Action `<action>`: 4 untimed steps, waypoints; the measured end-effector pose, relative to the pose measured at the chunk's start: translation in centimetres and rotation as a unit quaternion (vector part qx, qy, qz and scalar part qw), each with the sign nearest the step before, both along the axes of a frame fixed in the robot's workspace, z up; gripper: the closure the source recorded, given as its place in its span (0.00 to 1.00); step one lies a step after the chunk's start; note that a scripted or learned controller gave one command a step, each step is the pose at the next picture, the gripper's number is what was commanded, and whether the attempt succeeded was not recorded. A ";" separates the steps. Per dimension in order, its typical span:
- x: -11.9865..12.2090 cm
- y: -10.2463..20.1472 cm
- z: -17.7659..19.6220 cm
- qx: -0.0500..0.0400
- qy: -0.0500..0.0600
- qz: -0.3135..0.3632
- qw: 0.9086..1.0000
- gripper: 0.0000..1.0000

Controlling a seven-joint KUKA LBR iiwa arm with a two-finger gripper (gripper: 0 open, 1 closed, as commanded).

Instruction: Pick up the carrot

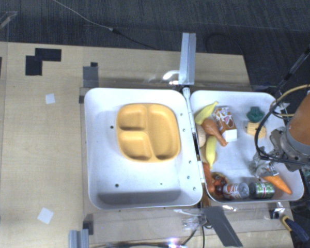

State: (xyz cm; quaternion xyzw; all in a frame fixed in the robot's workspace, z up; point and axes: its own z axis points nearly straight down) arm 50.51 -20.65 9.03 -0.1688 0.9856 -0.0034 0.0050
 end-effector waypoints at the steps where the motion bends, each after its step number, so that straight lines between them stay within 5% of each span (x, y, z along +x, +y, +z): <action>1: 0.3 0.1 0.0 0.000 -0.005 0.001 1.000 0.00; 2: 0.5 0.1 1.2 -0.001 -0.007 0.003 1.000 1.00; 3: 0.9 0.0 13.0 0.000 -0.004 -0.026 1.000 1.00; 4: 1.2 6.7 11.7 0.003 0.001 0.012 1.000 1.00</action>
